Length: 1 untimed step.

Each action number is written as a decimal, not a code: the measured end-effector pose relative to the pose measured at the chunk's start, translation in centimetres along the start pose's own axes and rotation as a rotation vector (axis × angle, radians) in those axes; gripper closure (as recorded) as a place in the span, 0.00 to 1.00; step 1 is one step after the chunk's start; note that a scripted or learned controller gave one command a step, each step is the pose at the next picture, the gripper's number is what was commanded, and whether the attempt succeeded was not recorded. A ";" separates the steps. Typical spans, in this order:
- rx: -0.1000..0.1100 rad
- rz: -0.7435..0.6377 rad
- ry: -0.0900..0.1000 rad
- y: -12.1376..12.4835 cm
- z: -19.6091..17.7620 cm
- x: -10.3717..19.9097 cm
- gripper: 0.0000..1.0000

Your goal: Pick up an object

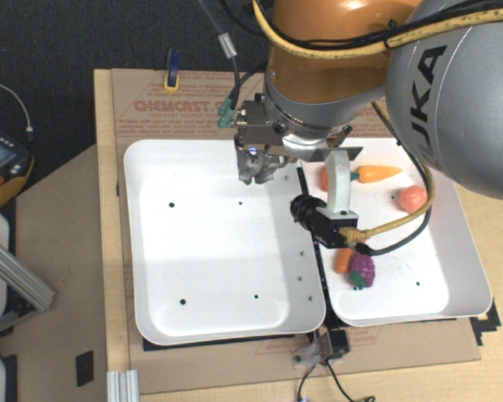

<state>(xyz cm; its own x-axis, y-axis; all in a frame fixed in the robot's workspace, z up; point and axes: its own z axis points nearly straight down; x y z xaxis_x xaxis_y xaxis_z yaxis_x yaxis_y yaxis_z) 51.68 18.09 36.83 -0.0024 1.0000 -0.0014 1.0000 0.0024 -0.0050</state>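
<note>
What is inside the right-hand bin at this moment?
In the right bin: an orange carrot, a pink round fruit, purple grapes beside a small orange piece. The arm covers its upper left corner.

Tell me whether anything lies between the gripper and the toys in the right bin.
The gripper hangs over the far edge of the left bin. The carrot, the pink ball and the purple grapes lie in the right bin. Between them run the two bins' adjoining rims, and the arm's own black bracket and yellow cable overhang that bin's near side.
</note>
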 end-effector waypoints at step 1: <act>0.002 0.009 0.000 -3.9 1.9 -6.1 1.00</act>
